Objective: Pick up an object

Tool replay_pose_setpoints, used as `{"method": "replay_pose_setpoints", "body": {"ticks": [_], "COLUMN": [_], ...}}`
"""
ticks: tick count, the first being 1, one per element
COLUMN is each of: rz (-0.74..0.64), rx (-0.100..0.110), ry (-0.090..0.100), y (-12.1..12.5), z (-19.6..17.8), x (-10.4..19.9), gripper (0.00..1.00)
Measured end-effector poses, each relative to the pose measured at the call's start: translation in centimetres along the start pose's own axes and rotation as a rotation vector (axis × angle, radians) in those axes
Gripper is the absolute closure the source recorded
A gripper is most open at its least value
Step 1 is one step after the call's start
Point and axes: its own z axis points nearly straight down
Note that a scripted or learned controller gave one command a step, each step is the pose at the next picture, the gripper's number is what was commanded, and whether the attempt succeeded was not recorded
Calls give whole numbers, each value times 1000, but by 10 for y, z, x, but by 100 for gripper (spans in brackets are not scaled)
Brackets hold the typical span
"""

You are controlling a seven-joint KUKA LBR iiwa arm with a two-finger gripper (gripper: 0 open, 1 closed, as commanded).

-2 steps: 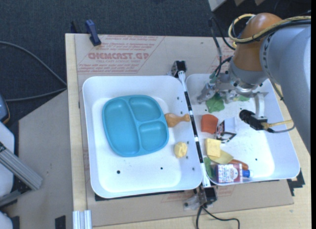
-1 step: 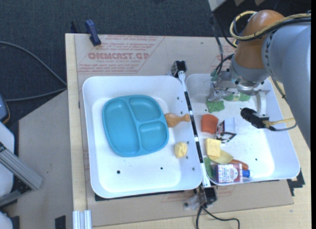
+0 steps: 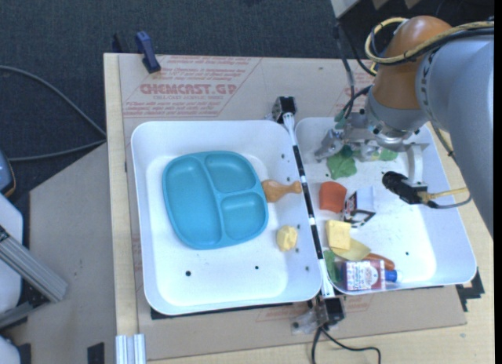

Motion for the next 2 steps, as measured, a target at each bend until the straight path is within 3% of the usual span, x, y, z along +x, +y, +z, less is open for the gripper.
{"method": "replay_pose_setpoints", "body": {"ticks": [1, 2], "rz": [2, 2], "rx": [8, 4], "ry": [1, 1], "y": [-7, -6], "z": [21, 10], "x": [-2, -2], "gripper": [0, 100]}}
